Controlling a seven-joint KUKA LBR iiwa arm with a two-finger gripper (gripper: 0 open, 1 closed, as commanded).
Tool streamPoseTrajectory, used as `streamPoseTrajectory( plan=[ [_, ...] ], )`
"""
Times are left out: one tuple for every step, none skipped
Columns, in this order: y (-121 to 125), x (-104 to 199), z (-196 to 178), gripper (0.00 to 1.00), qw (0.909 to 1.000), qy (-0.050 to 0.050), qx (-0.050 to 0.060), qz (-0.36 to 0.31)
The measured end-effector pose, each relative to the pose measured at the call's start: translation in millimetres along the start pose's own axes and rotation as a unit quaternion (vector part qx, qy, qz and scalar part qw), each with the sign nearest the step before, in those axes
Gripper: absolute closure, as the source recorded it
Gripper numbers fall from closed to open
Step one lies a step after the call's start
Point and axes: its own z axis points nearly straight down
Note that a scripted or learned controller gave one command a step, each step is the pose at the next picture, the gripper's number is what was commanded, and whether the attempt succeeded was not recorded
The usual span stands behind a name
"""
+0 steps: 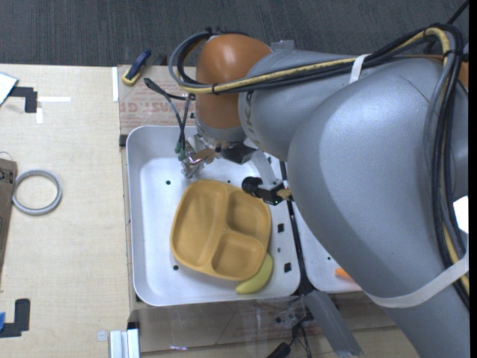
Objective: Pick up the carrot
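The big grey arm (358,148) sweeps in from the right and hides most of the right-hand bin (319,263), while its orange band (223,73) sits above the wrist at the far rim of the left bin (141,222). The pincer (191,164) hangs low over the far end of that left bin, close to the white floor; whether its fingers are spread or closed I cannot tell, as they are small and partly lost under the wrist and cables (182,118), and nothing is visibly caught there. Just beside the pincer, on the near side, lies a tan divided plate (220,230) with three hollows, and a yellow banana (256,278) rests touching the plate's near right edge, well apart from the pincer. The carrot (342,274) seems to be the small orange sliver peeking out under the arm in the right bin, far off to the right and nearer the camera than the pincer, though so little shows that it is hard to be sure. The bins stand on a pale wooden bench (67,259); to the pincer's left, well away, a roll of tape (36,191) lies flat on the wood. Beyond the pincer, a blue-and-yellow tool (137,66) rests at the bench's far edge, where dark grey carpet (149,10) begins.
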Motion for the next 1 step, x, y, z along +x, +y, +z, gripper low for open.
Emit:
streamPoseTrajectory(
  plan=[
    [0.0, 0.0, 0.0, 0.0, 1.0, 0.0, 0.0, 0.0]
  ],
)
